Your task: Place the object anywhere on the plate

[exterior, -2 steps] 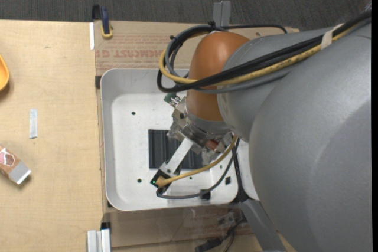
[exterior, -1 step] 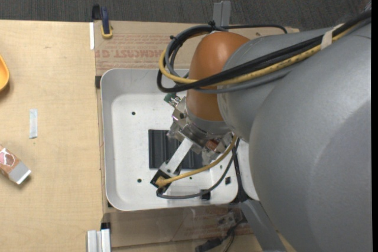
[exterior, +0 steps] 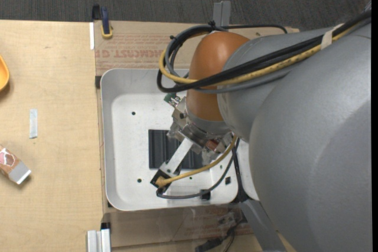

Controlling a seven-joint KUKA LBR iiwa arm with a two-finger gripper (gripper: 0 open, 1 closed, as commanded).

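At the far left edge of the tabletop (exterior: 53, 68) lies an orange curved piece (exterior: 2, 77), cut off by the frame; what it is cannot be determined. Below it are a small pale strip (exterior: 33, 124) and a wrapped bar (exterior: 13, 166), both well apart from the bin.

The white bin (exterior: 121, 127) occupies the centre. A dark ridged block (exterior: 157, 147) lies flat on its floor, near the middle. This block is judged to be the object of the task.

The gripper (exterior: 192, 140) hangs over the block's right side, below the orange band of the arm (exterior: 307, 127). The wrist hides its tips, so it cannot be determined whether the gripper is spread, closed or clamped on the block, or whether it touches the block at all.

Step in hand, as judged: grasping the block. Recommended procedure:
1. Centre the gripper over the block and set the closing direction across its narrower side.
2. Descend until just above the bin floor, then close.
3. Lift slightly and confirm that the block leaves the floor.
4. Raise the block clear of the bin wall before any sideways travel.
5. Lower it close to the plate surface before release
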